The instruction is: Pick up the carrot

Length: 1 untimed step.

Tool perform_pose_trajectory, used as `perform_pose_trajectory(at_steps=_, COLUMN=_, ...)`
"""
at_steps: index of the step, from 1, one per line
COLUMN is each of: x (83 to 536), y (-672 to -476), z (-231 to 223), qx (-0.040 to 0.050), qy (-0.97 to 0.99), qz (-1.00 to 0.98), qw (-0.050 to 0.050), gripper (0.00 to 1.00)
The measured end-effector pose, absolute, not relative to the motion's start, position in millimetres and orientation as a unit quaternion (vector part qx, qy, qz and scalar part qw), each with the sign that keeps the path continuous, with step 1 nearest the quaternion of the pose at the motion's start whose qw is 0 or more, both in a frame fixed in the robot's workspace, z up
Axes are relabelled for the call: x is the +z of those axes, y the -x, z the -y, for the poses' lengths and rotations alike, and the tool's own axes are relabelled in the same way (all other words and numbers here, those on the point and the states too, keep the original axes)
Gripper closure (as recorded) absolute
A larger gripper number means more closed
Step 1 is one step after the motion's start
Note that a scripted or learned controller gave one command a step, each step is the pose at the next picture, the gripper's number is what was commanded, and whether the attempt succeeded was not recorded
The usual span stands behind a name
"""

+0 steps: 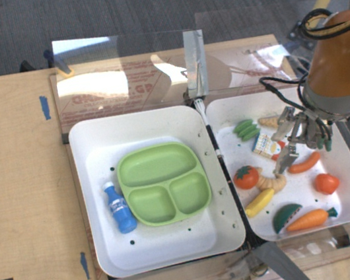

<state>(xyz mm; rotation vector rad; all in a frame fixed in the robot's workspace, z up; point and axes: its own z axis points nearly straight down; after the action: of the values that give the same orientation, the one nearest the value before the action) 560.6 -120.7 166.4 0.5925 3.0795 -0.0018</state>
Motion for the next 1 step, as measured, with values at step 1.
perform_pose_trajectory(at_steps=1, x=94.9, y=-525.4, z=98.6, qx=0.0002, qy=-0.235, qz=-0.972, qw=0.003, gripper=0.00)
